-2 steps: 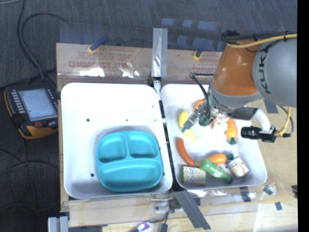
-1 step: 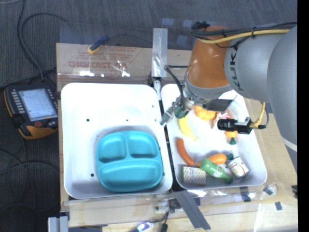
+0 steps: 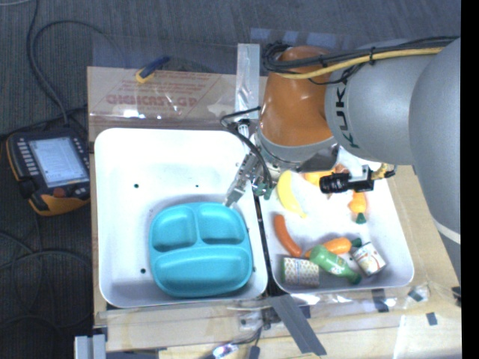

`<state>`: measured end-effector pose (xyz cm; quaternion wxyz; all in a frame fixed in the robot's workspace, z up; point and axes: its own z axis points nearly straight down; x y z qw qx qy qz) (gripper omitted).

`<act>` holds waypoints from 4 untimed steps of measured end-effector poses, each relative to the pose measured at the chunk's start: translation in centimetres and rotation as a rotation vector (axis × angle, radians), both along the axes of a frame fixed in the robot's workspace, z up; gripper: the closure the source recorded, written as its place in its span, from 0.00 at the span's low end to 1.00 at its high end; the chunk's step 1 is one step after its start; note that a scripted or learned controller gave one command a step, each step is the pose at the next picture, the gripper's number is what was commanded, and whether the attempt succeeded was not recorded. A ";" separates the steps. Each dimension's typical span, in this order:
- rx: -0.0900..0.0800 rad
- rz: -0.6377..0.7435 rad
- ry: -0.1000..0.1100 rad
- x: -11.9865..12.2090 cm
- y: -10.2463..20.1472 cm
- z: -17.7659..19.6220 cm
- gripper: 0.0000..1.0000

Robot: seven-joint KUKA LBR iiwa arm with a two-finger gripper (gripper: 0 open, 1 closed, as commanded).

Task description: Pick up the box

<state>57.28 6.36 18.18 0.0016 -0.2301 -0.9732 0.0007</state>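
Note:
The box [image 3: 301, 271] is a small grey patterned carton lying flat at the front left of the right bin [image 3: 397, 238], beside a green bottle [image 3: 333, 262]. My gripper [image 3: 247, 189] hangs over the divider between the two bins, up and to the left of the box and well apart from it. It stands open, with nothing between its fingers. The grey arm with its orange band [image 3: 296, 111] reaches in from the right and covers the back of the right bin.
A blue divided tray [image 3: 200, 249] lies in the front of the left bin [image 3: 120, 170]. The right bin also holds a banana [image 3: 290, 194], a carrot [image 3: 286, 234], a small can [image 3: 368, 259] and orange pieces [image 3: 359, 204]. A pendant [image 3: 49, 167] lies at far left.

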 end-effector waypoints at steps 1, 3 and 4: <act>-0.001 -0.090 -0.001 -2.4 -4.8 7.0 1.00; -0.003 -0.197 -0.003 2.8 -2.0 25.1 1.00; -0.003 -0.224 0.001 2.3 -4.9 0.8 1.00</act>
